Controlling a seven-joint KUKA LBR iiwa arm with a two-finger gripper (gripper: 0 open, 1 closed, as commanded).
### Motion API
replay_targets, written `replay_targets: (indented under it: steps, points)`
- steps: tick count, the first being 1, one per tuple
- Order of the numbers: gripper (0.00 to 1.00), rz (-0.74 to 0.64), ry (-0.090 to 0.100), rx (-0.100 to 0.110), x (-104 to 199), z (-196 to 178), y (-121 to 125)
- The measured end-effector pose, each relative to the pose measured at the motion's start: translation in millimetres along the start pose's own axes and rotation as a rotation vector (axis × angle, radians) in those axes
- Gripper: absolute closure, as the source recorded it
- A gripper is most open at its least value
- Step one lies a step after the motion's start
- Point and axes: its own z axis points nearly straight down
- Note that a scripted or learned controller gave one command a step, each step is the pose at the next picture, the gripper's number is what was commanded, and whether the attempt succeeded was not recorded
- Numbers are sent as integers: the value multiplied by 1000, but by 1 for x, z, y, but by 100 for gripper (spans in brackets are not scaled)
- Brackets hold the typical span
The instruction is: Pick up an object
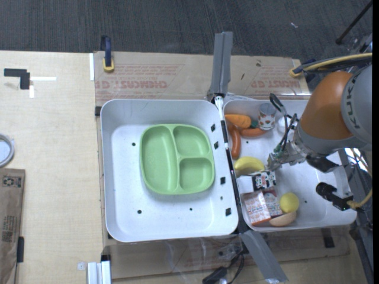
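Hovering end effector point(273, 165) above banana point(249, 165)

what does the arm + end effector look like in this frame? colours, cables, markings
The arm is grey, rounded, with a broad orange band above the wrist and part of dark KUKA lettering on its right side. Thin dark cables loop around the wrist. The end effector is a small, grey metallic unit. A yellow hose runs behind the arm.

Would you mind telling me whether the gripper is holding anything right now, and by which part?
It cannot be told: the gripper sits low among the right bin's items, beside the banana, with nothing visibly between its fingers.
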Motion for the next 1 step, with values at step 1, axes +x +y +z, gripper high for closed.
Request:
replay_targets:
  steps: [1]
  points:
    - [0,29,5,3,0,1,92]
